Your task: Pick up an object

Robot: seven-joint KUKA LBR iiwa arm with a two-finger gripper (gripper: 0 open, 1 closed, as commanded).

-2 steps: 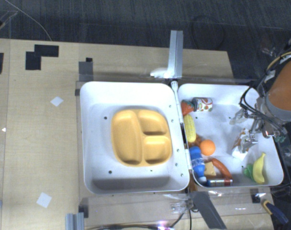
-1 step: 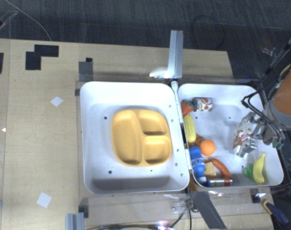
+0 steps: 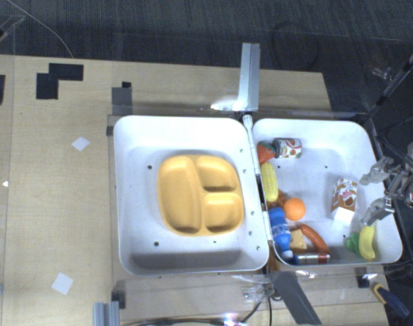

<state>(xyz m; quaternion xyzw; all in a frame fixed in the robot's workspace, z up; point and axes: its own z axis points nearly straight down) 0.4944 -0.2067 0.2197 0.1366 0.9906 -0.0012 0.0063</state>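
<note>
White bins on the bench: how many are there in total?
2. The left bin holds a yellow divided tray; the right bin holds small food items, with the gripper over its right side.

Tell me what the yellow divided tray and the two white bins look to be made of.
The yellow three-compartment tray looks like moulded plastic with a matte finish: rounded compartment edges, uniform colour, no glare. The shallow white left bin and shallow white right bin seem smooth plastic or coated metal; soft sheen, rounded corners. Which one is unclear.
</note>
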